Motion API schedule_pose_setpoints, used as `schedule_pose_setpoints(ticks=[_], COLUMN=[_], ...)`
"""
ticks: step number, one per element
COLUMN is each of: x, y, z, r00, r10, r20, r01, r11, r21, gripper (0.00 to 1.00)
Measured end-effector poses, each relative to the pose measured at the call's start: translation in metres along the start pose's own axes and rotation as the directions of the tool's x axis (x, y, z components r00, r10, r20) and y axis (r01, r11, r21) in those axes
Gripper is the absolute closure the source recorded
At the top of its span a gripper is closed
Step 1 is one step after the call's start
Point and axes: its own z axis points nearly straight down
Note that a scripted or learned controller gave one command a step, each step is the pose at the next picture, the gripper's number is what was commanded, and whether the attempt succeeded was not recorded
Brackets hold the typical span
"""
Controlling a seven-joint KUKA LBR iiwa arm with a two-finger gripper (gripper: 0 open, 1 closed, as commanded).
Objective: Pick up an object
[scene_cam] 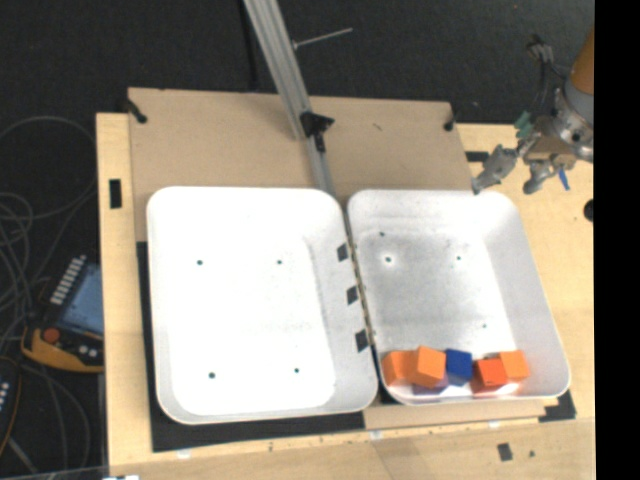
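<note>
Several small blocks lie in a row along the near wall of the right bin (520, 258): an orange block (401, 365), a second orange block (431, 365), a blue block (458, 364), and a further orange pair (499, 369). A purple piece (428, 389) peeks out under the left ones. My gripper (512, 172) hangs at the far right, above the right bin's far right corner, well away from the blocks. Its two fingers stand apart with nothing between them.
The left bin (165, 268) sits beside the right one, joined by black clips (352, 295). A grey metal rail (285, 68) slants in from the top. Cables and a handheld pendant (70, 318) lie off the bench at the left.
</note>
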Motion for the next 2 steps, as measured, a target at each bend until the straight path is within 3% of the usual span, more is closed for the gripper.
schedule_pose_setpoints(ticks=[1,2], x=[0.041,0.037], y=[0.014,-0.046], z=[0.035,0.064], r00=[1.000,1.000], r10=[0.006,0.014], r20=[-0.002,-0.001], r01=[-0.006,-0.014], r11=[1.000,1.000], r21=[0.001,0.004], gripper=[0.00,0.00])
